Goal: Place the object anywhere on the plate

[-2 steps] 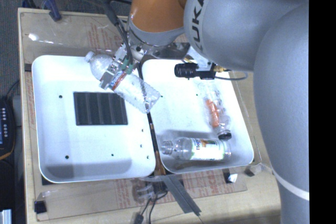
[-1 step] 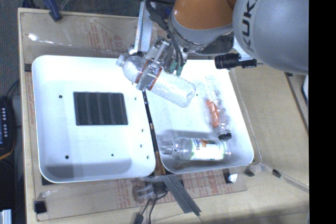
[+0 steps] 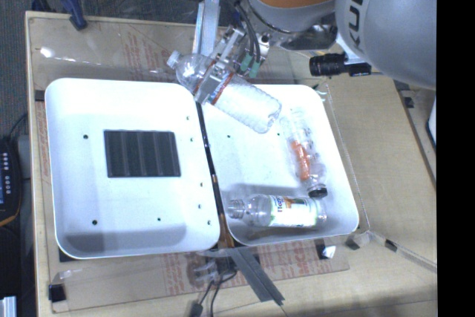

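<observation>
Above the right bin (image 3: 338, 159), hand (image 3: 215, 78) grips clear plastic bottle (image 3: 241, 104).

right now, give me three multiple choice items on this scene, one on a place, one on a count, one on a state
1. Where does the dark ribbed plate lie?
A. in the left bin
B. in the right bin
C. on the bench outside the bins

2. How many bottles lie on the right bin floor, not counting the one at the hand?
A. none
B. two
C. four

3. What is the clear bottle at the hand doing?
A. standing upright on the plate
B. lying flat in the left bin
C. held tilted between the fingers, over the bins' shared edge

Answers: 1 A, the plate sits mid left bin. 2 B, an orange-labelled bottle and a white-labelled bottle lie there. 3 C, the fingers close on its upper end.
</observation>
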`<action>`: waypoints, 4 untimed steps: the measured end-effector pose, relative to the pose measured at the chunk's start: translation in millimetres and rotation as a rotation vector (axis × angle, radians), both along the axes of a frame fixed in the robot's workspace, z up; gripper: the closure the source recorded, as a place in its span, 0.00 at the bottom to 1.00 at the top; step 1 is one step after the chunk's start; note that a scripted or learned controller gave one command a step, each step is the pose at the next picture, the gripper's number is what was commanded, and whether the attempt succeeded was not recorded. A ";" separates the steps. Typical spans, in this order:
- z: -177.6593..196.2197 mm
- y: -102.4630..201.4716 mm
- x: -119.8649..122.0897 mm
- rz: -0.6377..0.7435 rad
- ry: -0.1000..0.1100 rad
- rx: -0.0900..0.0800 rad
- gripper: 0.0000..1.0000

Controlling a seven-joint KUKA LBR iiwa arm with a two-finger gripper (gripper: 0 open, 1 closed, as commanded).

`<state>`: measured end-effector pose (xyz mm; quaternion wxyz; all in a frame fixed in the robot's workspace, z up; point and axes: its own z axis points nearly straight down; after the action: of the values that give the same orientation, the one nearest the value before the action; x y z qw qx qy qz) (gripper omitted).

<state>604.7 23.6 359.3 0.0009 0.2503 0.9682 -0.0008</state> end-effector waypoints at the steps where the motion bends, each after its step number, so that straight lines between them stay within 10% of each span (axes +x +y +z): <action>1: 10.4 0.2 0.8 0.004 -0.001 -0.001 1.00; 3: -23.8 47.3 -30.5 0.178 0.002 0.001 1.00; 4: -139.1 86.4 -38.0 0.202 0.005 0.000 1.00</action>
<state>566.7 110.0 220.2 -0.0015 0.1514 0.9885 -0.0011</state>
